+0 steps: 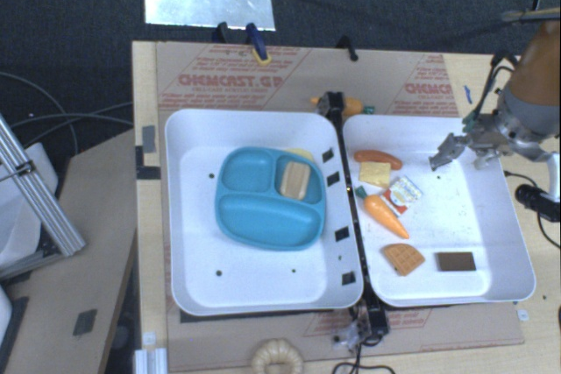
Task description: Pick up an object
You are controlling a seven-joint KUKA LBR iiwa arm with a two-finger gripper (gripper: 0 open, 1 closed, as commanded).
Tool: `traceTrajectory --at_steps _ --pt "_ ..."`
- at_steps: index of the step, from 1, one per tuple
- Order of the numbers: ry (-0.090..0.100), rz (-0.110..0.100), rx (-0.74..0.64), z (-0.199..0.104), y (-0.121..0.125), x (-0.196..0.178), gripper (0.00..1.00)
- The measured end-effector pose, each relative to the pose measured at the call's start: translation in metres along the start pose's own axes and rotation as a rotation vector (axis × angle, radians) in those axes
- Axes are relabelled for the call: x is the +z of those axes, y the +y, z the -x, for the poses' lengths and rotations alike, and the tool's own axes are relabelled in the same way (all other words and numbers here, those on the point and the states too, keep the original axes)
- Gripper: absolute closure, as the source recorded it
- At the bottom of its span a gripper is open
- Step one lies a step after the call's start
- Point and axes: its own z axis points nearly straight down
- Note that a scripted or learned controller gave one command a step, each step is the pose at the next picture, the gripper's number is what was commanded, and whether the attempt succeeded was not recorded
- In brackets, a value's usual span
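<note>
You had several small toy foods to choose from, all lying in the right bin point(517, 271), and the carrot point(387, 215) was the landmark near its left wall. Above the carrot lay a sausage point(378, 158) and a yellow cheese piece point(375, 174); just right of it a small wrapped packet point(404, 192); below it a waffle point(402, 258) and a brown bar point(456, 262). The claw point(463, 151) hovered up and right of the carrot with its fingers spread and nothing between them. I judged the carrot light, stiff and smooth plastic, so it could slip; you should have gripped across its thick upper half.
</note>
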Motion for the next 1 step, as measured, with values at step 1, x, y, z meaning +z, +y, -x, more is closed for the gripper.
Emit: traceTrajectory --at_steps 1 --pt "-0.002 0.012 -0.003 -0.0003 0.0032 -0.0075 0.00"
